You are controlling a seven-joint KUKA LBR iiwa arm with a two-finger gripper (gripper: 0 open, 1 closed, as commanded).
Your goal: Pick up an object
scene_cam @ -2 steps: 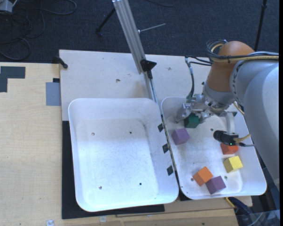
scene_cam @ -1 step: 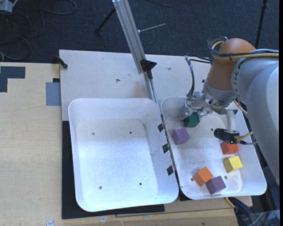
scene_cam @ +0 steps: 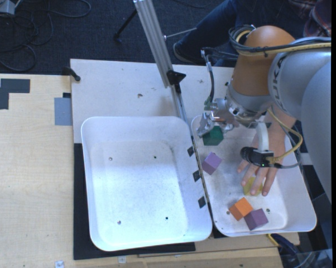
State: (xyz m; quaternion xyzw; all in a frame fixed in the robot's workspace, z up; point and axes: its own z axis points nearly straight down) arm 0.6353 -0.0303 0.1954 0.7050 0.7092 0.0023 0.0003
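A pale wooden bench (scene_cam: 28,166) stands on a dark floor (scene_cam: 73,27) with loose cables (scene_cam: 23,43) trailing along the far side. A white board laid over the bench carries the two bins. A slim aluminium rail (scene_cam: 157,43) slants down from the far side and ends close by the gripper, just on its far side.

The grey arm (scene_cam: 263,60), with its orange band, bends in over the right bin (scene_cam: 302,216). It has the gripper (scene_cam: 211,126) low at that bin's far corner, close to the wall shared with the left bin (scene_cam: 134,172). A green block (scene_cam: 214,137) sits right at the gripper's tip, touching it or nearly so. From where I stand I cannot tell whether the gripper is open or closed, nor whether it has hold of the block.

A little nearer the front than the gripper, a pale purple cube (scene_cam: 211,163) lies by the same shared wall. Well away from the gripper, toward the front of the right bin, an orange cube (scene_cam: 240,208) and a darker purple cube (scene_cam: 256,219) lie just beside each other. Between those two and the gripper, off to the arm's side, lies a peach-coloured hand-shaped thing (scene_cam: 262,177) with something yellowish at its tips. The left bin's floor stretches away on the gripper's other side, beyond the shared wall.
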